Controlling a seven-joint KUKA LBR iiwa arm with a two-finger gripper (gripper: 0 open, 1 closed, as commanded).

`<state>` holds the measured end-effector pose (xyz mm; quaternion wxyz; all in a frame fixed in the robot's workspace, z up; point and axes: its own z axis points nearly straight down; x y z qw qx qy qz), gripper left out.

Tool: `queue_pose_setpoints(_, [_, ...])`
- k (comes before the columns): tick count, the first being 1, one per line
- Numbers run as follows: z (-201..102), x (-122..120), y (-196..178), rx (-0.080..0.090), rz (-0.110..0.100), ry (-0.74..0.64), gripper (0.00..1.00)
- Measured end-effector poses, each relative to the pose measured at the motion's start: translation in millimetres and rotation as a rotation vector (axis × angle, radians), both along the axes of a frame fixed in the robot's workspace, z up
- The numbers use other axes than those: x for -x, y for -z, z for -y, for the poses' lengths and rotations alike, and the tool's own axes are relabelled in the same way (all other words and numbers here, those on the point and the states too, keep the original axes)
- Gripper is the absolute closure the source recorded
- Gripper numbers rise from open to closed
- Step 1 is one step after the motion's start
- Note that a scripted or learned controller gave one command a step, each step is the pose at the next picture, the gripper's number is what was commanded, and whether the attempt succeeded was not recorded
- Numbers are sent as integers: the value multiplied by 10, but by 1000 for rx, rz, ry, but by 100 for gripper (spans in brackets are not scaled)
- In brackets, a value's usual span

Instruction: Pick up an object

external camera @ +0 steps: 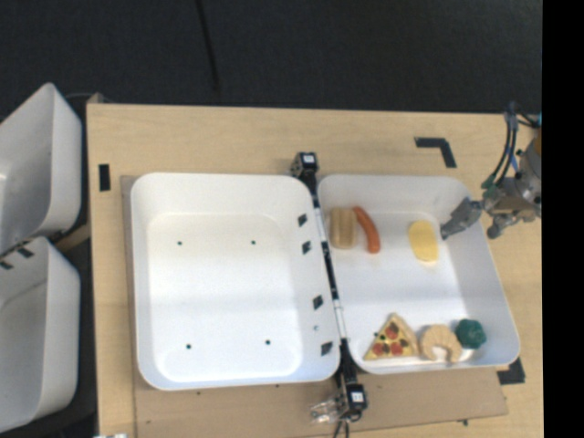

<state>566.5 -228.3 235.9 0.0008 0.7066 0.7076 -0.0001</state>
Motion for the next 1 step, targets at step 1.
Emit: queue_pose_setpoints(1, [-2, -980, 713, 2, 3, -4, 0])
